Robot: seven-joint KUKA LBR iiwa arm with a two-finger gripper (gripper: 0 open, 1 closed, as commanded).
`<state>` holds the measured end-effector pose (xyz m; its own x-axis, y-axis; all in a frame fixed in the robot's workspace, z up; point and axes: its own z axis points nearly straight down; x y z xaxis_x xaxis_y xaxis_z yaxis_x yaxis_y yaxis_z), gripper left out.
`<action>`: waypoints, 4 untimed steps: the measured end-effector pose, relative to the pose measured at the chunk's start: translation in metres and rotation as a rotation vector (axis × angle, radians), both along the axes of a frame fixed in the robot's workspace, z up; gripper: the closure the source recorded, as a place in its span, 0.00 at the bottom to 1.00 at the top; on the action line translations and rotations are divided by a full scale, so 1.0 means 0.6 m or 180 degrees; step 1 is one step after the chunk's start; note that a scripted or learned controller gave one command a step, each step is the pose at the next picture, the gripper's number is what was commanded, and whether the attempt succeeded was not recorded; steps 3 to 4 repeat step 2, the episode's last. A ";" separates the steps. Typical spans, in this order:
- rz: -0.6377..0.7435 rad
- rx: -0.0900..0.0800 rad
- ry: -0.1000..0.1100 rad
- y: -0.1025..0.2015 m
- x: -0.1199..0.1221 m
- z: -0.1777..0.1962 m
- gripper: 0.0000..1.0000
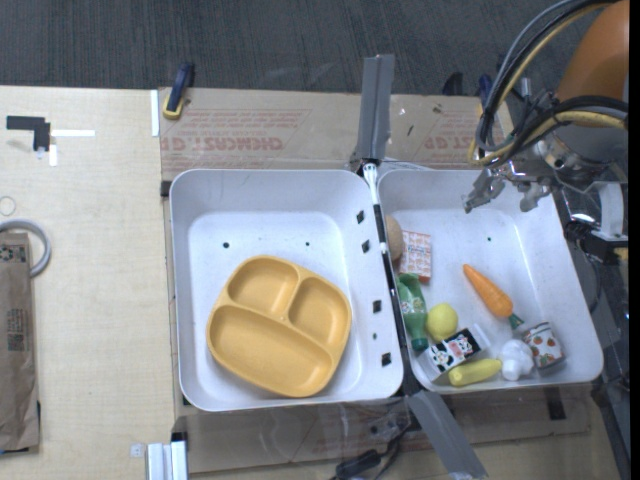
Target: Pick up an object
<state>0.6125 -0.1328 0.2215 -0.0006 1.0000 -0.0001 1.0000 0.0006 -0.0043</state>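
The right bin [545,233] holds several small items: an orange carrot [487,290], a yellow lemon [442,319], a yellow banana [474,371], a red and white packet [416,254], a green bottle [411,295], a black and white carton [458,347], a small printed can [543,345], a white lump [515,357] and a tan round thing [393,236] at the left wall. My gripper [500,190] hangs over the bin's far right corner, above and apart from all of them. Its fingers are spread, with nothing between them.
The left bin [200,268] holds a yellow compartment plate [280,325]. A grey divider post [376,108] stands between the bins at the back. Cardboard [260,128] lies behind the bins. A brown paper bag [15,338] sits at far left.
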 end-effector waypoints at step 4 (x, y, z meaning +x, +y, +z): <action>-0.0116 -0.0002 -0.0003 0.011 -0.106 -0.042 0.00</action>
